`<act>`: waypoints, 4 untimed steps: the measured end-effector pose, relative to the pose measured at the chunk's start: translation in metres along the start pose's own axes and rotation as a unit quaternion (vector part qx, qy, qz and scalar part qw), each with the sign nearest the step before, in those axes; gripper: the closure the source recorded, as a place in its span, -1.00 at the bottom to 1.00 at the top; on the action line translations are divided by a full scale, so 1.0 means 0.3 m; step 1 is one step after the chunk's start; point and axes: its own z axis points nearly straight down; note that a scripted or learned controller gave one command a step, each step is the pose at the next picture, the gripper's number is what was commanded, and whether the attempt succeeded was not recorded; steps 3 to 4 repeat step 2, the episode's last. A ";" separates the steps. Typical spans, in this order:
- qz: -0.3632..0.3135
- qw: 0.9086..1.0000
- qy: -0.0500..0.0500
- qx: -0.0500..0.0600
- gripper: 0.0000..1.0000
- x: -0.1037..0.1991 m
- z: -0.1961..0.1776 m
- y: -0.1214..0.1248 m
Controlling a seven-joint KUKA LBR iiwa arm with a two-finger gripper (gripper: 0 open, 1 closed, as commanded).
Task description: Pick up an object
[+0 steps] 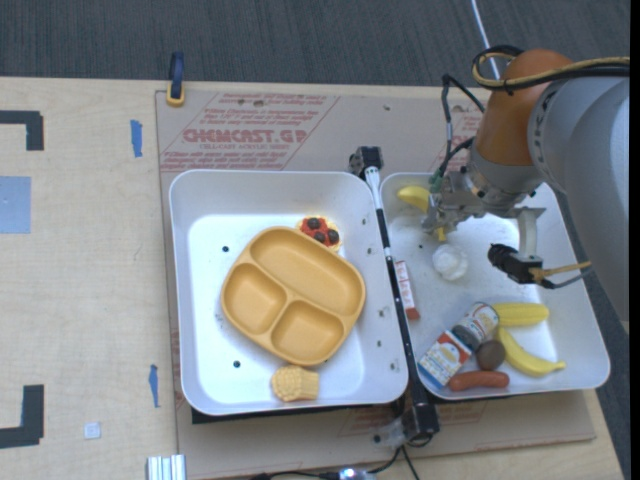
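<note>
From my seat I have the arm reaching in over the right bin (592,363), with the gripper (437,230) low at the bin's far-left corner, just beside a small yellow piece (412,197) that looks like a toy banana or lemon. Whether the hand is released or clenched I cannot tell; the wrist housing covers that part and nothing is visibly held.

Just below the gripper sits a small clear cup (448,262), near enough to be the other candidate. Well apart, at the near end of the same bin, lies a cluster: two yellow bananas (528,353), a small can (479,323), a snack packet (440,358), a brown ball (490,353) and a red sausage (478,379), all touching or nearly so. The left bin (185,288) holds a yellow divided plate (292,295), a berry tart (320,230) at its far edge and a corn piece (295,382) at its near edge.

I judge this as the approach or descent stage, no pick yet made. The next move calls for settling on one target, most likely the yellow piece in the corner, and centring over it. The bin wall close by leaves little room, so I'd expect a slip or a scrape there
</note>
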 end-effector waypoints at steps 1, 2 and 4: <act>0.000 1.000 0.003 0.001 1.00 0.265 -0.296 -0.161; 0.000 1.000 0.002 0.002 -1.00 0.264 -0.294 -0.163; 0.000 1.000 0.002 0.002 -1.00 0.264 -0.294 -0.163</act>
